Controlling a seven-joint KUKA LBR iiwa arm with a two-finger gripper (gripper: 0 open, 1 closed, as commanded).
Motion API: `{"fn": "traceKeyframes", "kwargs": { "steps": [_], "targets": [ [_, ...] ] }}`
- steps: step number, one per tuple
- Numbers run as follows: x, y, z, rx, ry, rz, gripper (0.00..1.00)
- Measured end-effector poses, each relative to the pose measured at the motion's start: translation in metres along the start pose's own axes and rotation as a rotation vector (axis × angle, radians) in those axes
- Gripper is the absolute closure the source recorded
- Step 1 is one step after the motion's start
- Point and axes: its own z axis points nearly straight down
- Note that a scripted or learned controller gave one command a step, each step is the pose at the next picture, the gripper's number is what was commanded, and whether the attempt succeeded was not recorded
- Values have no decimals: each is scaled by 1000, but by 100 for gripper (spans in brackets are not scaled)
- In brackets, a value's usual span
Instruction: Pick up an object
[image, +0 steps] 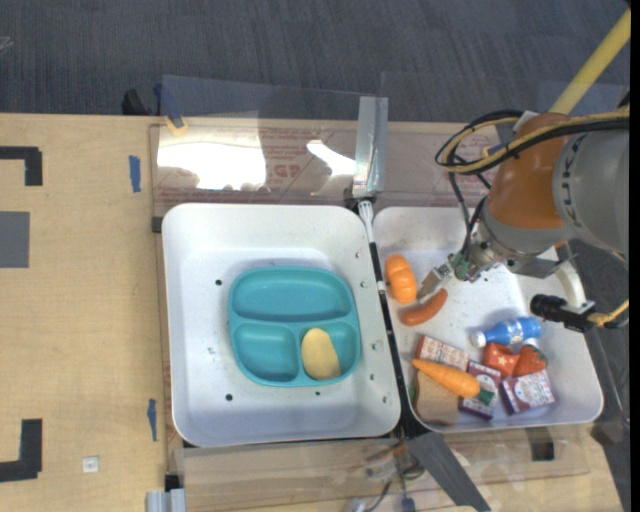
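The grey arm's two-finger gripper (440, 282) hangs low in the right shallow white bin (588, 400), just above the red-orange sausage-shaped toy (421, 308); whether it is parted or closed cannot be told, and nothing shows held. The small orange fruit-like toy (400, 277) lies just left of the sausage, touching or nearly so, against the bin's left wall. Risk: a descent here could catch both pieces, or push the sausage against the wall and slide off its rounded surface. Farther right of the sausage lie a clear bottle with blue cap (511, 331), a plastic carrot (447, 377) and small cartons (tightly clustered, prone to multiple contact).
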Motion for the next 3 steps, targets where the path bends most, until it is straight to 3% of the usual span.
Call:
{"fn": "traceKeyframes", "kwargs": {
  "steps": [1, 2, 3],
  "targets": [
    [6, 6, -11, -9, 7, -6, 100],
    [33, 35, -101, -9, 9, -125, 100],
    [34, 32, -97, -1, 13, -123, 0]
  ]
}}
